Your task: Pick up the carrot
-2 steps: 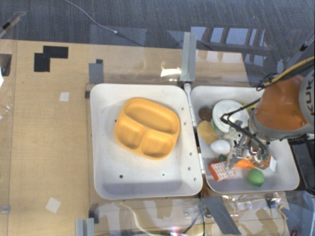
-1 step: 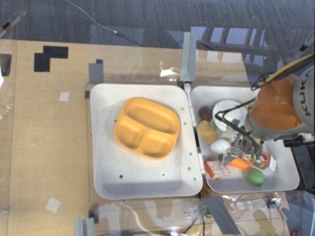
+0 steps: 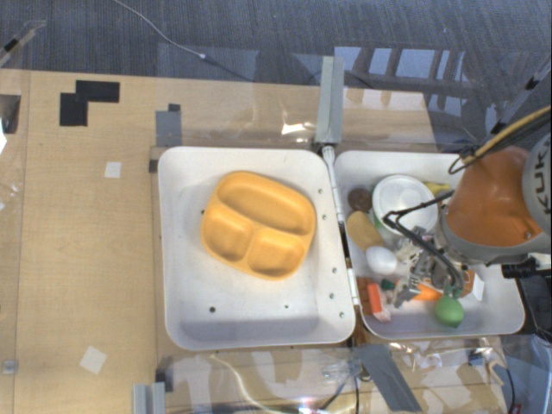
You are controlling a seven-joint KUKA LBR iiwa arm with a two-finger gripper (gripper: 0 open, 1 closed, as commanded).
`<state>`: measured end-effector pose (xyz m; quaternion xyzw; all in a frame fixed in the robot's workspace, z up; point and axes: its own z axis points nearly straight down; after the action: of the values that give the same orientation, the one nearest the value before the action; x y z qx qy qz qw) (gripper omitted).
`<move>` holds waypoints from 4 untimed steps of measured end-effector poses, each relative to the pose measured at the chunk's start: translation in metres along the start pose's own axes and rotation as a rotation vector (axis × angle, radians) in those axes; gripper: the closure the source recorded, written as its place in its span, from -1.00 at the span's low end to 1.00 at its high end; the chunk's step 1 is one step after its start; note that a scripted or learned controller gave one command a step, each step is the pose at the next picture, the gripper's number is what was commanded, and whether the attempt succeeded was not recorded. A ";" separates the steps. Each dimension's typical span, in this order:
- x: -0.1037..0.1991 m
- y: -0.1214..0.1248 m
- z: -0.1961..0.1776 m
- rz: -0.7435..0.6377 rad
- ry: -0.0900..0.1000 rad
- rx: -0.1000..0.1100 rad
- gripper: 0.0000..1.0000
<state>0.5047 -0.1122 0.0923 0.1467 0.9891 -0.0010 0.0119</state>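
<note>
Tool low in the right bin, over the carrot; reach step. Clamped or apart: cannot tell. Next: confirm grip, then lift straight.

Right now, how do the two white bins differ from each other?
The left bin holds one thing, a yellow divided plate; the right bin is crowded with small items, among them a white cup, a white egg and a green ball. The arm's tool sits over the right bin, not the left. Both are shallow, white, and sit side by side.
</note>
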 end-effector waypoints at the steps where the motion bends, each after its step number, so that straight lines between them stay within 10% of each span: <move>1: -0.006 0.002 -0.014 -0.006 -0.021 -0.002 1.00; 4: -0.014 0.006 -0.049 -0.024 -0.046 -0.005 1.00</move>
<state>0.5187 -0.1099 0.1414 0.1346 0.9903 -0.0019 0.0349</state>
